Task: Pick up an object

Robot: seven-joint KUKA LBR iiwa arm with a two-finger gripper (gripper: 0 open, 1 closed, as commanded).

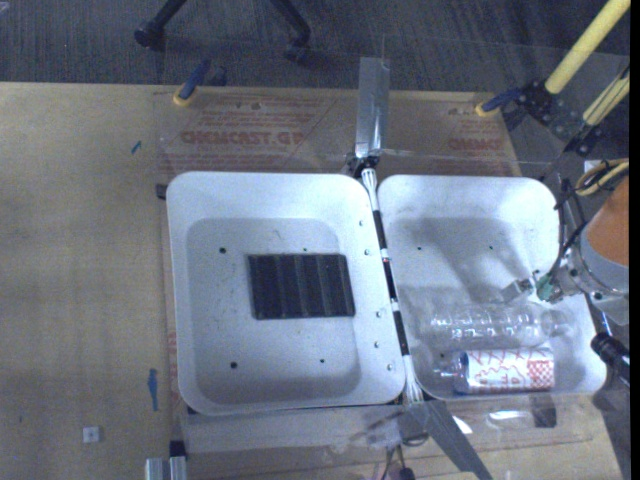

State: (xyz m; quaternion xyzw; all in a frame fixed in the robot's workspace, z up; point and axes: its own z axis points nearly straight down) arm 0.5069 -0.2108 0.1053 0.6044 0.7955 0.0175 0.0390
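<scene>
Camera view looks down on a wooden bench [80, 268] bearing two white bins side by side, with dark carpet and the legs of a chair [225, 8] beyond its far edge. Left bin [200, 208] holds a dark ribbed panel [300, 285] lying flat near its middle, with bare floor all around it. Right bin [450, 208] has its far half bare; along its near wall lie a clear plastic bottle [495, 323] and, just beside it toward the near rim, a red-and-white patterned bottle [500, 370], both on their sides. Arm [610, 243] reaches in over the right rim, and the gripper [535, 288] sits low near the clear bottle's right end; whether it is wide or narrow I cannot tell. Blue clamps [195, 80] grip the bench's far edge.
</scene>
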